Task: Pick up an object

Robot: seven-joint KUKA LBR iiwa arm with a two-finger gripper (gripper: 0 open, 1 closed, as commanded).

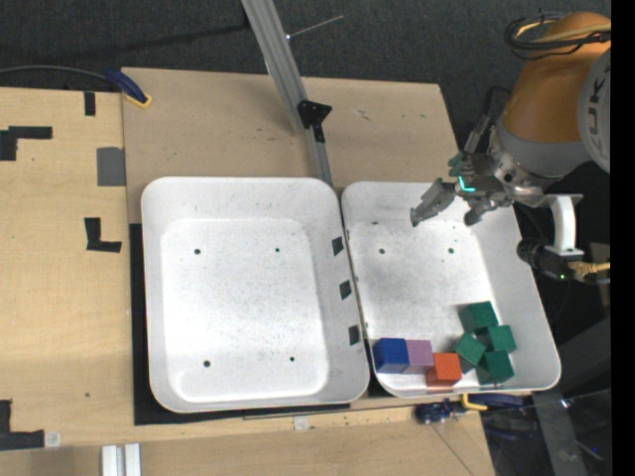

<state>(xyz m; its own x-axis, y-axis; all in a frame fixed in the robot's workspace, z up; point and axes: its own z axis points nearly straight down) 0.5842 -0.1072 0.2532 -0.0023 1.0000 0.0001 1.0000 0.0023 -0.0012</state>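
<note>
My gripper [453, 209] hangs over the far part of the right bin [417, 276], its two fingers spread open with nothing between them. Several small blocks lie well below it along the bin's near edge: a blue block [391, 354], a purple block [420, 353], an orange block [445, 367] and a cluster of green blocks [487, 340] in the near right corner.
The left bin [238, 296] sits beside the right one, their walls touching. A slanted metal pole [281, 58] with a black clamp rises behind the bins. The arm's grey and orange body [556, 87] fills the upper right.
</note>
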